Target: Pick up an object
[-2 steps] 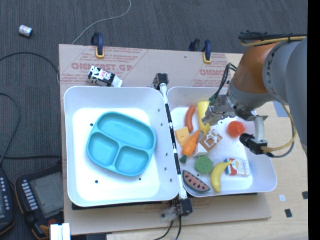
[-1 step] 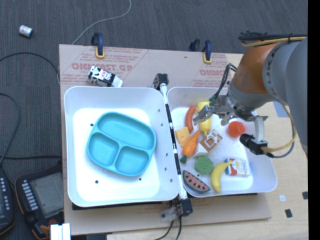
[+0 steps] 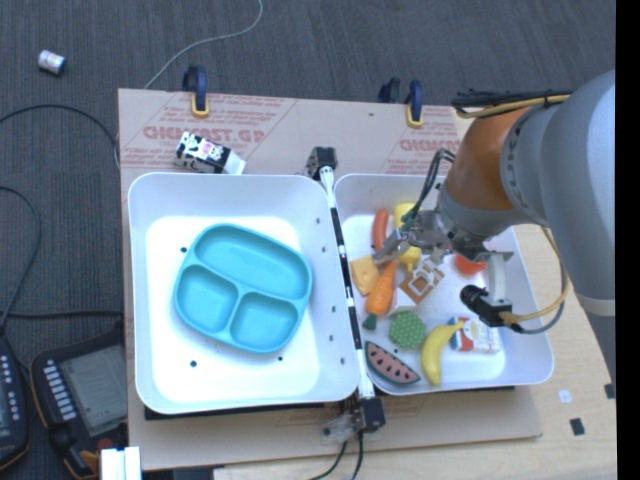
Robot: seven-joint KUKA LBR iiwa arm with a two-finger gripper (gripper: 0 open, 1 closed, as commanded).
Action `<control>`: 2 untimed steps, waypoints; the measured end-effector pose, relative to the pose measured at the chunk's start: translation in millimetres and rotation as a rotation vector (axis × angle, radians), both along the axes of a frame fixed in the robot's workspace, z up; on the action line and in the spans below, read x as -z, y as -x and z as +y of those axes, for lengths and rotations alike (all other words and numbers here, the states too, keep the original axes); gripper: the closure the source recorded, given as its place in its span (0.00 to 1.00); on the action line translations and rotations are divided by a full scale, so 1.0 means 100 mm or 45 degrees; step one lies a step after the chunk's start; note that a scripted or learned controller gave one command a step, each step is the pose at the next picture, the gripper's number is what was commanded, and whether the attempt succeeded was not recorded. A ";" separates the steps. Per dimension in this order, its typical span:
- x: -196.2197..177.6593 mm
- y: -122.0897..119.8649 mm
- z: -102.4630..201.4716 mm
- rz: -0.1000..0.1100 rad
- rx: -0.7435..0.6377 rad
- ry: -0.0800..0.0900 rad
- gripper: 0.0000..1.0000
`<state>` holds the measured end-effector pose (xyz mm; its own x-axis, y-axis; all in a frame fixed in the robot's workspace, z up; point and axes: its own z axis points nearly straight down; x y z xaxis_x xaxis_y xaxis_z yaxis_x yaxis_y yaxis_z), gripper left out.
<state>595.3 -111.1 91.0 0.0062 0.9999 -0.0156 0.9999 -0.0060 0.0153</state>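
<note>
- A grey arm with an orange band reaches from the right over the right bin (image 3: 520,368), its hand (image 3: 412,238) low among a heap of toy food; whether the hand is spread or pinching anything cannot be told from this angle.
- The nearest candidate, a carrot (image 3: 381,286), lies at the left side of the right bin, just beside the hand, tilted against its neighbours.
- It looks a light, stiff, smooth plastic piece, likely to slip; a grip across its thicker middle seems soundest.
- Counted in that bin: one carrot, one banana (image 3: 436,350), one watermelon slice (image 3: 390,364), one green piece (image 3: 406,328), with smaller items partly hidden.
- The left bin (image 3: 150,368) carries one blue divided plate (image 3: 242,287).
- Two blue clamps (image 3: 196,84) pin the board at the worktop's far edge.
</note>
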 end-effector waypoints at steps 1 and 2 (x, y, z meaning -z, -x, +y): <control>-0.09 0.00 0.04 0.004 -0.004 -0.009 1.00; -1.55 0.58 0.63 0.015 -0.010 -0.019 1.00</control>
